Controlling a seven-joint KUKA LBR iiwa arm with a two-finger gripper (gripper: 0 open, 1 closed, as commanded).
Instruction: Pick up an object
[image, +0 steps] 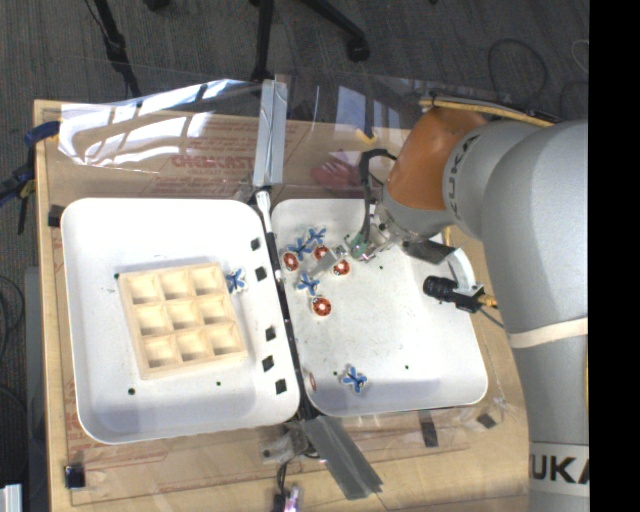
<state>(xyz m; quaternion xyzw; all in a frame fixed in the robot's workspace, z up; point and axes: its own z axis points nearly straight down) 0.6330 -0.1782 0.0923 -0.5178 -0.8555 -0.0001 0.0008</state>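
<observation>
The left bin (90, 300) holds a pale wooden tray (182, 320) divided into a three-by-three grid of square pockets, set slightly askew near the bin's middle. Just beside the tray's upper right corner, against the bin's right wall, lies a small blue jack (236, 281).

Across the divider, the right bin (440, 370) carries a loose scatter in its upper left part: a blue jack near the top (314, 240), another blue jack lower down (307, 284), and several red-and-white rings, one at the left (290, 261), one close to the gripper (341, 267), and one lower, standing apart (321, 307). A further blue jack (352, 378) lies well apart from the rest, near the bin's front wall, and a small reddish piece (309, 381) sits at the bin's front left edge.

The gripper (360, 247) reaches down into the upper middle of the right bin, its tip low over the floor just to the right of the scatter. The ring nearest it lies just beside the tip, down and to its left, not between the jaws; the topmost jack is a little farther to the left. Whether the jaws are spread or pressed together cannot be told, as the tip is too small and muddled. The grey arm (530, 220) with its orange band (425, 160) fills the right side, and a black cable fitting (448, 292) juts out over the bin's right part
</observation>
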